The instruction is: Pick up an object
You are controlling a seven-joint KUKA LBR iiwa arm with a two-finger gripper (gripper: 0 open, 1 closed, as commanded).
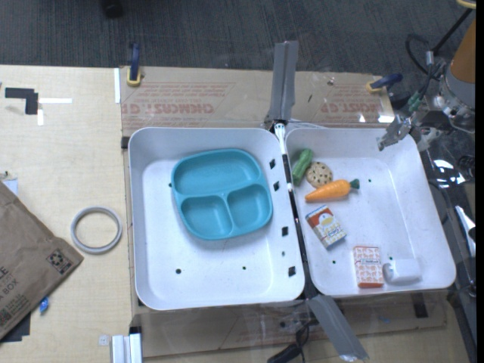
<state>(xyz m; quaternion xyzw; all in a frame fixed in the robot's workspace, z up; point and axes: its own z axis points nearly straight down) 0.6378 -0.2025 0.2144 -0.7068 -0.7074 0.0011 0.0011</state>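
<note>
The right bin (423, 203) holds several small objects: a green pickle (302, 162), a chocolate-chip cookie (319, 174), an orange carrot (331, 190), a small milk carton (326, 226), a red and white box (367, 266) and a white block (402, 270). My gripper (395, 133) hangs over the bin's far right corner, apart from all of them. The nearest one, the carrot, lies well to its lower left. Nothing shows in the gripper.
A blue divided plate (221, 193) lies in the left bin (151, 263). On the bench to the left are a tape ring (96, 228) and a brown cardboard box (26, 263). Cables (427, 55) hang by the arm at the upper right.
</note>
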